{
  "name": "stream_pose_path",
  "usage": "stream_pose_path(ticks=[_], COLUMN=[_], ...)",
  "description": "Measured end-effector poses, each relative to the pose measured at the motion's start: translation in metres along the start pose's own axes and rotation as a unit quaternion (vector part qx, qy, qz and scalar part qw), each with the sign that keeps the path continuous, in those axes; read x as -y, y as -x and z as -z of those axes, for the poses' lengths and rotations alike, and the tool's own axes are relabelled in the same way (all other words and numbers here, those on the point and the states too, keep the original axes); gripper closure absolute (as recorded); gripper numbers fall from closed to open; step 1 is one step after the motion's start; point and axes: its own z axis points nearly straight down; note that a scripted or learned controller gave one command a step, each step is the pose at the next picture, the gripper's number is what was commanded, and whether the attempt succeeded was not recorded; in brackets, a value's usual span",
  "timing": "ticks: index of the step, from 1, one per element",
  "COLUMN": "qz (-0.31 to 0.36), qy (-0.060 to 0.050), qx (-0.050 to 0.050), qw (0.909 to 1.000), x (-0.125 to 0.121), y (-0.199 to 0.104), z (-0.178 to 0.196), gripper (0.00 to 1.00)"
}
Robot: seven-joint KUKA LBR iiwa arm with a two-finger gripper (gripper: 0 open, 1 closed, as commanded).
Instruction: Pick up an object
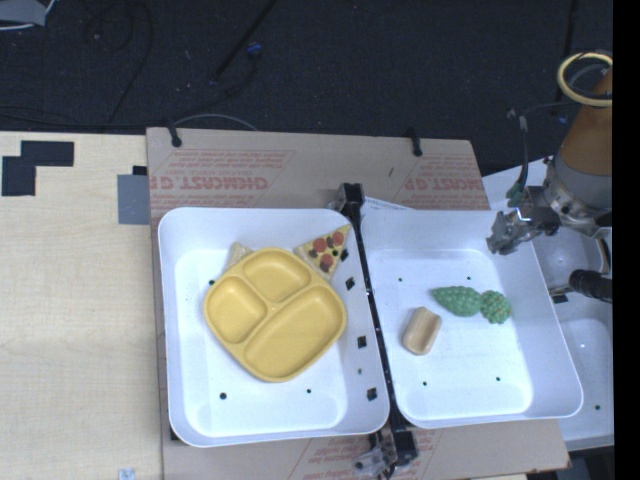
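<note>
Right bin (470, 408), landmark. Inside it: green bumpy toy (472, 302) near centre; tan block (421, 330) just left of that. My fingers (507, 230) over its upper right rim, nothing between them; spread cannot be told. Left of it: yellow divided plate (276, 312), pizza slice (327, 249).

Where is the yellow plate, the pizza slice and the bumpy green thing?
Yellow plate (275, 326), camera view, on the middle ridge between its compartments.
Pizza slice (328, 249), camera view, on its topped middle, beside the plate's upper right edge.
Bumpy green thing (470, 303), camera view, on its narrow middle, in the right bin.
</note>
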Motion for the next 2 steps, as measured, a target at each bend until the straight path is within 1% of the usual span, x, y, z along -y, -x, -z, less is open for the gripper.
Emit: stream_pose_path(ticks=[1,2], qz=[0.002,0.002], qy=[-0.003,-0.003], qx=[-0.001,-0.002], qw=[1.0000,1.0000], x=[0.004,0.009], y=[-0.048,-0.110], z=[-0.006,-0.002], gripper=[1.00,1.00])
